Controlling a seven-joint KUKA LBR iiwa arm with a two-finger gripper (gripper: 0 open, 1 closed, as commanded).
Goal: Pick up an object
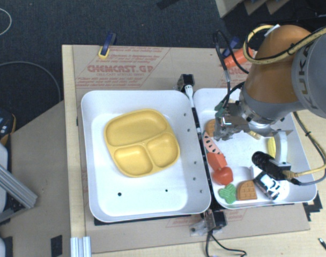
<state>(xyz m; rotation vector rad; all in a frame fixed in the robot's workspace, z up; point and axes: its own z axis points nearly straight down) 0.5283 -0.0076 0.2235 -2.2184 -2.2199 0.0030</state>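
Camera view: nearest in the right bin (pixel 308 193) lie a green toy (pixel 228 193) and a waffle-like piece (pixel 247 190), touching, with a black-and-white object (pixel 268 175) just beside them. Behind these sit a red piece (pixel 223 174) and a watermelon-slice toy (pixel 212 150), then a yellow banana (pixel 271 145) near the far wall. The left bin (pixel 98 186) holds a yellow divided plate (pixel 141 142). The arm's gripper (pixel 226 127) hangs low over the right bin; its grip state cannot be told.

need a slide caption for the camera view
KUKA arm lowers its pincer over toy food in the right bin; a yellow divided plate lies in the left bin.
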